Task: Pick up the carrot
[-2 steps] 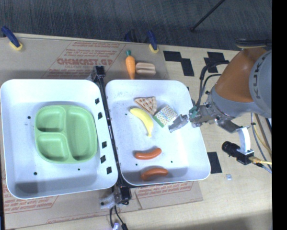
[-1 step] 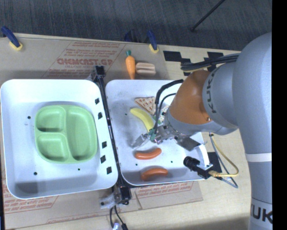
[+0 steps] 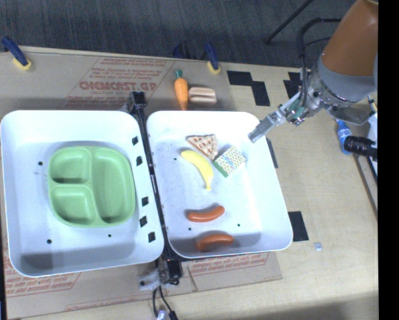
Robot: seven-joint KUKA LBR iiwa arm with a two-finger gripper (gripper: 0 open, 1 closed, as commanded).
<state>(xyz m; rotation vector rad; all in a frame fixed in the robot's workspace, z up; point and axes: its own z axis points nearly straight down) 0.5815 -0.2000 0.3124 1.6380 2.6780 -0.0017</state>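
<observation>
Plastic, moulded and pale green, makes up the divided plate (image 3: pixel 91 185) sitting in the left bin (image 3: pixel 19 199), well to the left of the carrot; its three smooth compartments have nothing in them, and it looks parked there as a place for food to go.

The carrot (image 3: pixel 180 91) itself lies outside both bins, on the printed cardboard (image 3: pixel 112 82) just beyond the far rim of the right bin (image 3: pixel 269 205). It is a small orange toy with a green top, tapered, lying lengthwise with the green end pointing away from the bins. Just right of the carrot, almost touching it, rests a stubby hot dog bun (image 3: pixel 202 96) in tan and pink.

Nearer than the carrot, inside the right bin, the other toys are scattered loosely, as if tipped in: a waffle wedge (image 3: pixel 202 143) with a gridded face, a curved yellow banana (image 3: pixel 198 167), a checkered green-and-white block (image 3: pixel 230 160) tilted on edge, and two glossy sausages (image 3: pixel 204 213) close to the near wall.

Well to the right of the carrot, the gripper (image 3: pixel 259 133) hangs over the right bin's far right corner on its grey arm, slanting down and leftward. It carries nothing, and its slim fingers look pressed together into one narrow tip. I'd judge the reach for the carrot has not begun in earnest, since the tip must cross over the bin's rim to get there.
</observation>
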